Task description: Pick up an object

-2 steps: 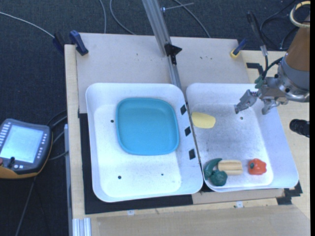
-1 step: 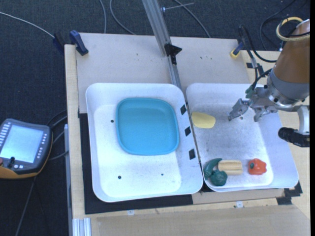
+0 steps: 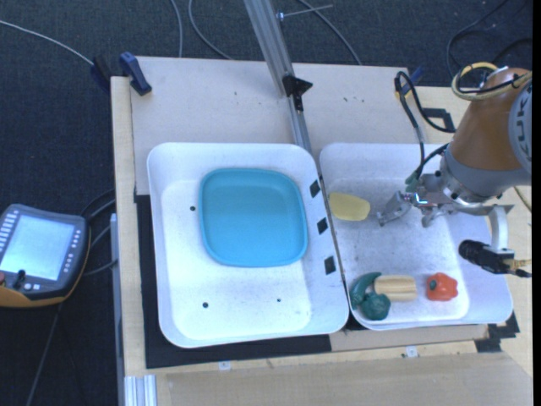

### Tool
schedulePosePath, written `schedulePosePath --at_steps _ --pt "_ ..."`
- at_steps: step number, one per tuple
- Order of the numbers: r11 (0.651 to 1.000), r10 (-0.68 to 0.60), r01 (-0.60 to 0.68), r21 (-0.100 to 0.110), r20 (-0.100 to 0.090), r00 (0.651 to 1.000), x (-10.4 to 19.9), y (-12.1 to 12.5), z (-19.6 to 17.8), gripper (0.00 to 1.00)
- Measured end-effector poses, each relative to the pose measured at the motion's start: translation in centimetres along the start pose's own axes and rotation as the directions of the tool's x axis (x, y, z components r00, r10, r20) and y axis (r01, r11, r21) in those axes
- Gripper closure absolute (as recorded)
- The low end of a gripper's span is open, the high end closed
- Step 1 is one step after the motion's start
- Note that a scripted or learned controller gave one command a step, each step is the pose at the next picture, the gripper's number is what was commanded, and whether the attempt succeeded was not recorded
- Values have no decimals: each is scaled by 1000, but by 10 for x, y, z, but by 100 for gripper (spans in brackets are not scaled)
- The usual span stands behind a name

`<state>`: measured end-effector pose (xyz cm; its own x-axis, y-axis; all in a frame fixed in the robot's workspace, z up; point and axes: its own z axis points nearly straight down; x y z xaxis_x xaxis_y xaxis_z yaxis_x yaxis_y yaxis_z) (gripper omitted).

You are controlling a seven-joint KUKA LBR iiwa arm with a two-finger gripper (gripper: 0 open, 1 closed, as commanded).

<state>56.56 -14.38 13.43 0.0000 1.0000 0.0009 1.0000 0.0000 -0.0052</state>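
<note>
Yellow object (image 3: 349, 206), lying right of centre in the right bin (image 3: 372, 161), is approached by the open, empty hand (image 3: 408, 212) for grasping.

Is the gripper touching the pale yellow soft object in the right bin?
Apart. The camera view shows bare white bin floor between the gripper and the pale yellow soft object.

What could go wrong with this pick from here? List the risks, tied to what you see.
1. The tool hangs over bare floor of the right bin, just right of the yellow piece; closing here would likely catch nothing.
2. The yellow piece lies close to the bin's left wall, so a finger may strike the wall.
3. The green item, tan block and red item crowd the front wall; a grasp could snag two.
</note>
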Motion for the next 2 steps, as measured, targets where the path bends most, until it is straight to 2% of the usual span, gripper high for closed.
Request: schedulePosePath --at_steps 1,2 --pt "1000 0 0 -2 0 1000 0 -1 41 0" --pt "1000 0 0 -7 1 1000 0 1 28 100"
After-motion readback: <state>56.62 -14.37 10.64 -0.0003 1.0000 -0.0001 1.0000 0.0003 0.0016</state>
